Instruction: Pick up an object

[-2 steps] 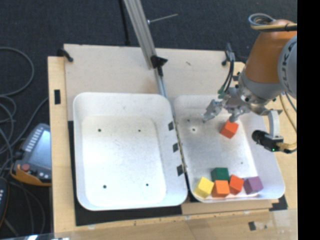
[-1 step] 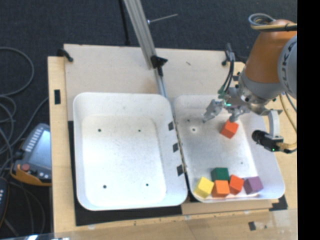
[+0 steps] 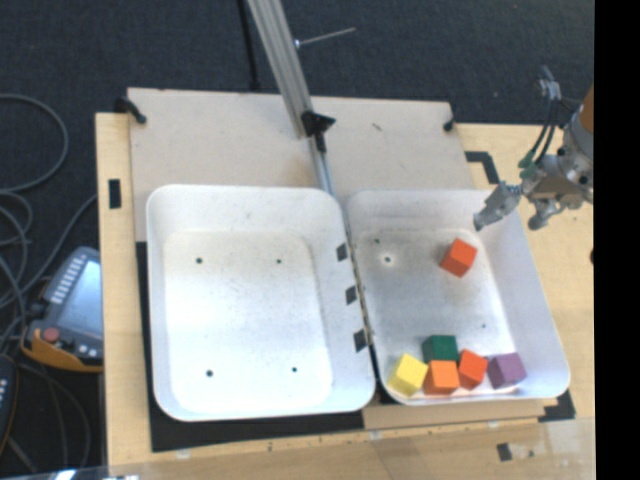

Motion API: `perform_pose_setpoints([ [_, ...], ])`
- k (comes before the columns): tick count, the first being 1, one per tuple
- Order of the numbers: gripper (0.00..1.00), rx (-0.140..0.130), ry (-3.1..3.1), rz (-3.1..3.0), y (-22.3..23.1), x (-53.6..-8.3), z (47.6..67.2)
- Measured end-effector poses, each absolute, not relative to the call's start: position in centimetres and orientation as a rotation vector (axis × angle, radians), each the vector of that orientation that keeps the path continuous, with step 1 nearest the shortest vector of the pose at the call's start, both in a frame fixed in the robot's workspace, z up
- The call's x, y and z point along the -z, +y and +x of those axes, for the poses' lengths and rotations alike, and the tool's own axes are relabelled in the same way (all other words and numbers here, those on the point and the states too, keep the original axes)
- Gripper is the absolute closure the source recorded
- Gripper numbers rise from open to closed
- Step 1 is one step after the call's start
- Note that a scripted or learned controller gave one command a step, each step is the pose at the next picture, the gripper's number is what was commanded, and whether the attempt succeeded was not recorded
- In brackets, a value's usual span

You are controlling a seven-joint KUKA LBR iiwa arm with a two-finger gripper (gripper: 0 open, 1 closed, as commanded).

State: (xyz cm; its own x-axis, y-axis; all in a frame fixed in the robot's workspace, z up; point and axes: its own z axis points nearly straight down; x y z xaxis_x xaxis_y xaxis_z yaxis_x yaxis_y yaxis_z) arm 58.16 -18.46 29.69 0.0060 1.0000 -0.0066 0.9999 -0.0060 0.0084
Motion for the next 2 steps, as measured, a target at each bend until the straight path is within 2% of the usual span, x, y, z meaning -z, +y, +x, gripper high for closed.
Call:
perform_pose_setpoints([
  [1,0.00,0.007,2.223,2.224,-21.0,-17.4,63.1],
  [2,0.00,-0.001,2.220,2.218,-18.9,-10.9,62.9],
])
